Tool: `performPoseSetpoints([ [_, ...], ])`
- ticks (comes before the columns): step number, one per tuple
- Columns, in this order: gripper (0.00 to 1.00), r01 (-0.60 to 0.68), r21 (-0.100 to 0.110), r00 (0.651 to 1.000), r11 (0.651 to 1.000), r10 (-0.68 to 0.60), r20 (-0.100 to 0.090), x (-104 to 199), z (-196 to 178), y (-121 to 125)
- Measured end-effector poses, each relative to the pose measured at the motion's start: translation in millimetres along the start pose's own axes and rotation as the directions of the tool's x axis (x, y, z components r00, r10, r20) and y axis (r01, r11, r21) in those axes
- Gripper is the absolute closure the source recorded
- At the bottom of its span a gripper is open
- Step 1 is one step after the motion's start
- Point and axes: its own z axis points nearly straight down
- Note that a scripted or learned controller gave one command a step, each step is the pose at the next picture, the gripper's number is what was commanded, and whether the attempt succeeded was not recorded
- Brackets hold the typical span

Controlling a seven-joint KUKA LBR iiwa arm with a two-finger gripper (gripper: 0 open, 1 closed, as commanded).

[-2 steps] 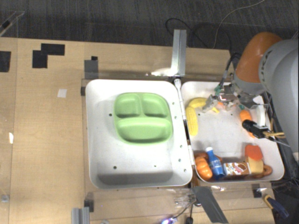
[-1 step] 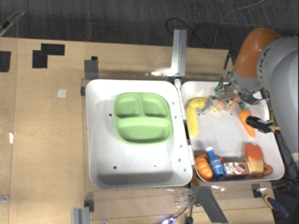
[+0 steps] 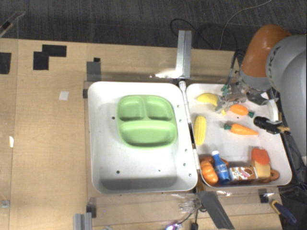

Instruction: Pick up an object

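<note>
My gripper [image 3: 226,100] is low over the far end of the right bin [image 3: 276,128], between a yellow banana [image 3: 206,98] on its left and a small orange carrot [image 3: 239,110] on its right. It looks close to both, and I cannot tell whether it touches either. A longer carrot [image 3: 241,129] lies just in front of it. A corn cob [image 3: 200,130] rests along the bin's left wall. The grey arm with its orange band [image 3: 263,47] comes in from the upper right.
The near end of the right bin holds an orange fruit [image 3: 207,172], a blue bottle [image 3: 220,166], a brown carton [image 3: 241,173] and a red block [image 3: 259,155]. A green divided plate [image 3: 146,120] lies in the left bin [image 3: 103,152].
</note>
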Motion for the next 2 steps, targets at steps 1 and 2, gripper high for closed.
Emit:
performPoseSetpoints([
  [1, 1.0, 0.043, -0.046, 0.999, 0.998, -0.043, 0.009, -43, -49, -61],
  [2, 1.0, -0.204, -0.046, 0.979, 0.978, 0.204, -0.005, 11, -120, -37],
])
